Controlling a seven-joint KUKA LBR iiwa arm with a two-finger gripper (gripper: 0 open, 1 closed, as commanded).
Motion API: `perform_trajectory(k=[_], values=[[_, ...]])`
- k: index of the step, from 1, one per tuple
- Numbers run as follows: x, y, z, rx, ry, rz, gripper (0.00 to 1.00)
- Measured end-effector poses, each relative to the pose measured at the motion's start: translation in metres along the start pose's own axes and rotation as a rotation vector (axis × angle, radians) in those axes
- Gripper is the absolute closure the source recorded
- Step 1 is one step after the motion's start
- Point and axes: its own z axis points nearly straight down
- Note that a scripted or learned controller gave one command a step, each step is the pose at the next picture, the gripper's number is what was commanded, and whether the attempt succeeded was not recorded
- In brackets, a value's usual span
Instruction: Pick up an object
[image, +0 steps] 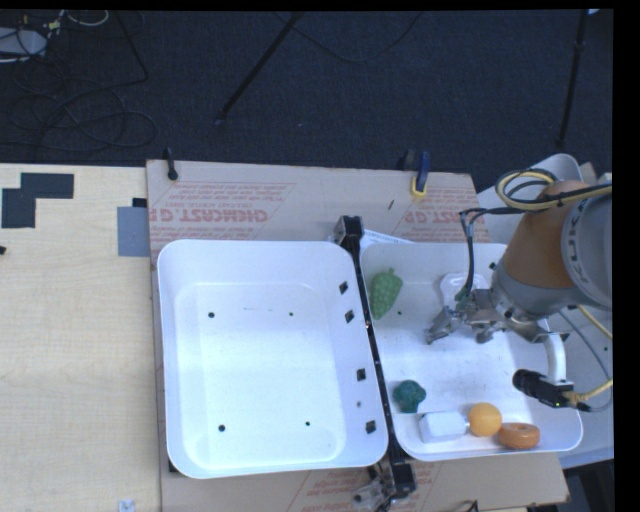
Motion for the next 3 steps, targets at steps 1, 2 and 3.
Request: perform_trajectory(k=[1, 2, 3], values=[[0.0925, -0.0194, -0.1175, -0.009, 0.005, -0.01, 0.0], [0.087, -0.0217, -0.1103, 0.002, 0.002, -0.001, 0.0], [0.087, -0.0217, -0.1103, 0.002, 0.002, -0.001, 0.0]])
